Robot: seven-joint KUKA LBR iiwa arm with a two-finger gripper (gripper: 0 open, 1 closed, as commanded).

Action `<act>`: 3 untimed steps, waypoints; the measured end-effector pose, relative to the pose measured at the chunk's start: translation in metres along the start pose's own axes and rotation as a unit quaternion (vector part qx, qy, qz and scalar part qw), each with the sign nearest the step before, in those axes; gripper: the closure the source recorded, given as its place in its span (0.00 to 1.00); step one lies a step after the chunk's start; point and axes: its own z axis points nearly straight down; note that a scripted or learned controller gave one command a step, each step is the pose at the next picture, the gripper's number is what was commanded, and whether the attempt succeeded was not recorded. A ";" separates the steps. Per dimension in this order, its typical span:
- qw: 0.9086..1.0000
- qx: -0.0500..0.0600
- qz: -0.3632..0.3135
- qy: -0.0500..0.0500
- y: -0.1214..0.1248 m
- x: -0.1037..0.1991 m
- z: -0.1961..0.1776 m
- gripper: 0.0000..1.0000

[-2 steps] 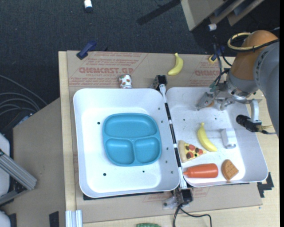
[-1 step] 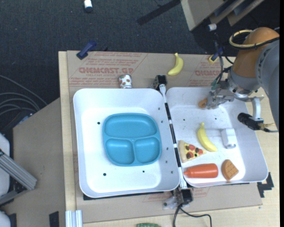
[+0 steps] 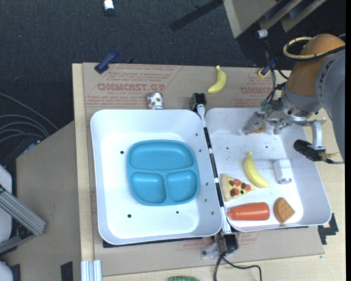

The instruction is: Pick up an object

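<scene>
Left white bin (image 3: 104, 164) holds 1 blue 3-compartment tray (image 3: 163, 171), roughly centred. On the cardboard board (image 3: 181, 82) behind the bins: 1 small yellow banana (image 3: 218, 81) and 1 small patterned cup (image 3: 155, 100), well apart. Blue clip (image 3: 106, 62) at the board's back left edge. Dark carpet (image 3: 44, 66) beyond.

The arm (image 3: 321, 71) runs off the right edge of the frame, so its upper links are cut off. At the gripper (image 3: 267, 123), in the upper right, the fingertips blur into a small orange thing between them, too small to identify. A green object (image 3: 184, 279) is clipped by the bottom edge. A small white item (image 3: 109, 5) at the top edge is too small to tell.
</scene>
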 end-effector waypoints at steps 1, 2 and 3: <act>1.000 0.002 0.001 0.001 -0.001 0.003 0.011 0.00; 1.000 0.001 0.001 0.000 0.000 0.004 0.000 1.00; 1.000 0.001 0.001 0.000 0.000 0.004 0.000 0.00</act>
